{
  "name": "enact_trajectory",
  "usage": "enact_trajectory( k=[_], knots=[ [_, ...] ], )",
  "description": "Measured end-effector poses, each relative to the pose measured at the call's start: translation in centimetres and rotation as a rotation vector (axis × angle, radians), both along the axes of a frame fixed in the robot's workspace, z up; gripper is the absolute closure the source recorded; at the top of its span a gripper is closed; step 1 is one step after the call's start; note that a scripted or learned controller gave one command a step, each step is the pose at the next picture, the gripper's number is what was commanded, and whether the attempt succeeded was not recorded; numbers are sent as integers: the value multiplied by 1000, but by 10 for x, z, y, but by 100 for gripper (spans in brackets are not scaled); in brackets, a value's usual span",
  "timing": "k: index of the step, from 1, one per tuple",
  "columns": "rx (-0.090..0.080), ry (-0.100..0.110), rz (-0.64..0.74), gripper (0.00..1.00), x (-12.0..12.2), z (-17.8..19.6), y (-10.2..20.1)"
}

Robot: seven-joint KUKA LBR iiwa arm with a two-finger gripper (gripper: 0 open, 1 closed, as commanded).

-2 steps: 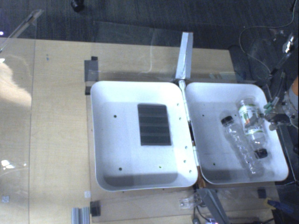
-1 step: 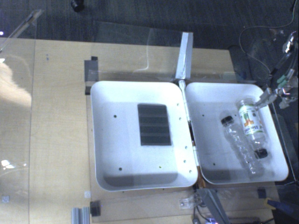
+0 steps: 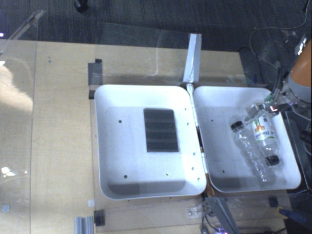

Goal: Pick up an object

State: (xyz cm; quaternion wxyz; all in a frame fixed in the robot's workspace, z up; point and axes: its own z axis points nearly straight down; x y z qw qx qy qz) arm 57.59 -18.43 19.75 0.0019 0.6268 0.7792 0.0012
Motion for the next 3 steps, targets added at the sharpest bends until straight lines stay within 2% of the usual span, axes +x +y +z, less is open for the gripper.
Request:
enact_trajectory(
  k=[1, 2, 3],
  knots=[
    [-1, -4, 5, 0, 24, -82, -15],
    [-1, -5, -54, 0, 74, -50, -20],
    [-2, -7, -22, 0, 51, -108, -21]
  ],
)
